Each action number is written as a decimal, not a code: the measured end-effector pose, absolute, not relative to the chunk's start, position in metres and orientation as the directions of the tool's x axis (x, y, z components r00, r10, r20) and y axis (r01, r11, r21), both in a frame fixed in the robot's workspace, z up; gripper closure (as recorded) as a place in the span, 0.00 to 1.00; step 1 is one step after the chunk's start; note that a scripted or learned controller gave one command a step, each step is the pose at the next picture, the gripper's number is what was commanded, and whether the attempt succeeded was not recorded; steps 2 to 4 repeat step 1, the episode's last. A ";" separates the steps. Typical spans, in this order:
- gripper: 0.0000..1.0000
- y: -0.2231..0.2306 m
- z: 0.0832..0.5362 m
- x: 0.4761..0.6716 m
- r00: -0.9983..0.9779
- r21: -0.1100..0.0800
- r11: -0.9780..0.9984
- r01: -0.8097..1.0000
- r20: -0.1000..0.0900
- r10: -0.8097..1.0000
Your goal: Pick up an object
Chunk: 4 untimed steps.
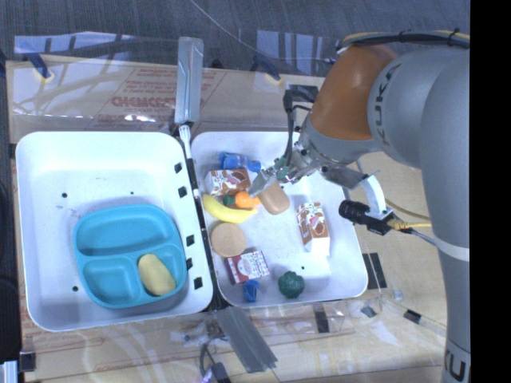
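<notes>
Reaching from the right, the arm's gripper [275, 175] hung over the right bin [347, 274], beside a tan bread roll [275, 201]; whether its jaws were apart, I couldn't tell, half-hidden by the wrist.

1. Left bin [48, 158] holds a divided tray [120, 230] at lower centre; a potato [157, 274] lies in the tray's lower-right compartment.
2. Right bin [351, 270] holds a banana [222, 211] at its left.
3. A round bun [229, 238] lies just below the banana.
4. A carton [313, 227] lies right of centre.
5. The gripper [275, 180] hangs over the bin's upper middle.
</notes>
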State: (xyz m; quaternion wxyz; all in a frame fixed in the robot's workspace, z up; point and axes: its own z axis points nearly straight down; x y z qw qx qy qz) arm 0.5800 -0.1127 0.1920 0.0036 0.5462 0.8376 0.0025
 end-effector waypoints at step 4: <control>1.00 -0.072 0.204 0.578 -0.304 0.000 0.304 0.953 0.000 0.953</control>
